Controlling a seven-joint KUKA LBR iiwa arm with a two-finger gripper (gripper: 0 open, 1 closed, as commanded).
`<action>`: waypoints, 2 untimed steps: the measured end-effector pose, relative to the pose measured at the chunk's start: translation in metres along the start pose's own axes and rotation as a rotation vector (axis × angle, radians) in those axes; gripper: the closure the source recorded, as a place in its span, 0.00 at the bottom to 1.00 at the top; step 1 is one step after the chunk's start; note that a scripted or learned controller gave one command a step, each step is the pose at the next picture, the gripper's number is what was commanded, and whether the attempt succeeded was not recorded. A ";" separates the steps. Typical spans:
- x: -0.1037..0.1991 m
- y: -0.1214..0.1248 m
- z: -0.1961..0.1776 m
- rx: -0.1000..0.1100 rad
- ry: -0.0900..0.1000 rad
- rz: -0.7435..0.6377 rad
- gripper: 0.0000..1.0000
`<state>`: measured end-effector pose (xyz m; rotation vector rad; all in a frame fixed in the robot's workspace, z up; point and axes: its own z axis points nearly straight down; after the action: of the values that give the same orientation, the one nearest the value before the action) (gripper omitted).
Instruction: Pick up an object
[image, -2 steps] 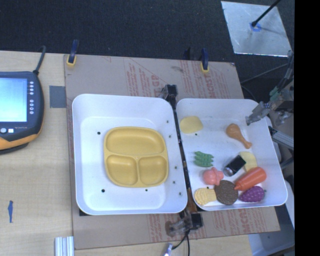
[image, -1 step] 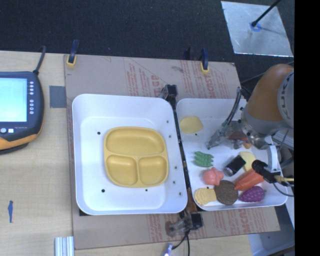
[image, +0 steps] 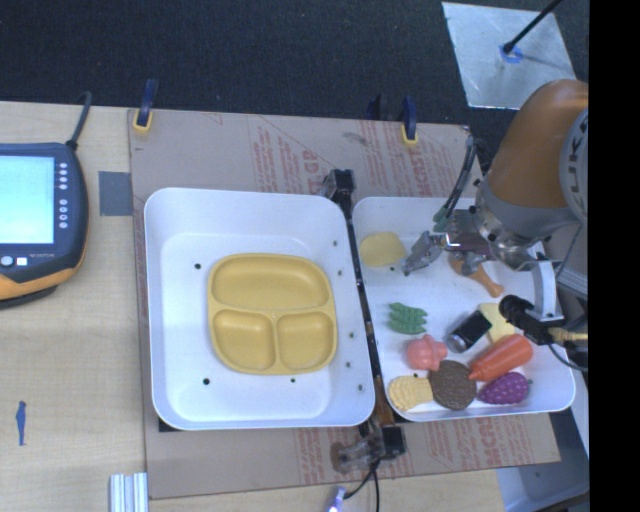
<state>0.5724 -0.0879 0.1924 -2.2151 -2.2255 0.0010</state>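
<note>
Pincer (image: 425, 252) hangs low in the right bin (image: 560, 400), jaws apart and holding nothing. A yellow piece (image: 381, 249) lies just left of it; green toy (image: 407, 318) and pink toy (image: 425, 352) sit nearer the camera. Nothing looks lifted; closing and raising remain.

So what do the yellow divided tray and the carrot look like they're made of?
The tray looks like molded plastic with a matte finish: one even mustard color, rounded compartment walls, soft sheen. The carrot looks like toy plastic too, smooth and slightly glossy with flat orange color, though soft rubber can't be ruled out.
</note>
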 end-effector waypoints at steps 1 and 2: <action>-0.006 -0.041 0.024 0.003 -0.001 0.000 0.00; -0.014 -0.045 0.098 -0.002 0.001 -0.001 0.00</action>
<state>0.5274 -0.1025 0.0941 -2.2145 -2.2274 -0.0020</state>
